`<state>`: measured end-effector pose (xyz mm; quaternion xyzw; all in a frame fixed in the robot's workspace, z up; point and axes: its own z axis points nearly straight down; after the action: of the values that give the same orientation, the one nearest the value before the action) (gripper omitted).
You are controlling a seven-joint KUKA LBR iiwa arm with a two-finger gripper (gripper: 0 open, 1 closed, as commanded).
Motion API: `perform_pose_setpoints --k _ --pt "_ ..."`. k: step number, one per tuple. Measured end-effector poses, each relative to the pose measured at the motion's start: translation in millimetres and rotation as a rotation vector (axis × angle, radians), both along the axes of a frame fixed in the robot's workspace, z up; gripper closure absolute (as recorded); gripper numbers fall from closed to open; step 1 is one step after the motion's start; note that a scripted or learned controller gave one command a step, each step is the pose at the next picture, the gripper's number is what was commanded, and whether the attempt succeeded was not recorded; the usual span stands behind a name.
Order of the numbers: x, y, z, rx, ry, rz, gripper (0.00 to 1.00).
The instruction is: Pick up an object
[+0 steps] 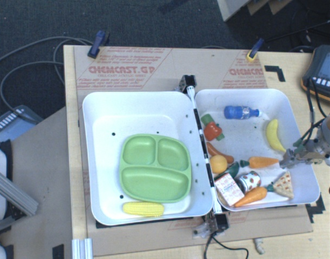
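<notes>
Two white bins are sitting on the worktop; the gripper point(292, 156) is hovering beside the pizza slice point(283, 185); jaws' state I cannot tell; next, descending onto it.

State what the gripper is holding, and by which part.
Cannot be told. The gripper sits low in the right bin, between the banana and the pizza slice.

I count two white bins point(100, 144), one green plate point(154, 169), one corn cob point(143, 209), two carrots point(263, 162) and one banana point(273, 135)
</notes>
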<state>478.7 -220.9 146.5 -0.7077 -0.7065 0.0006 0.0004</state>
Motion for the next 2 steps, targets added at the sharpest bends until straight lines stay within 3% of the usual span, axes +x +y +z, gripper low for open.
perform_pose_setpoints --k 1,2 --pt "1.0 22.5 50.7 -0.001 -0.003 0.003 1.00" --pt "80.5 49.3 53.0 -0.001 -0.004 0.003 1.00"
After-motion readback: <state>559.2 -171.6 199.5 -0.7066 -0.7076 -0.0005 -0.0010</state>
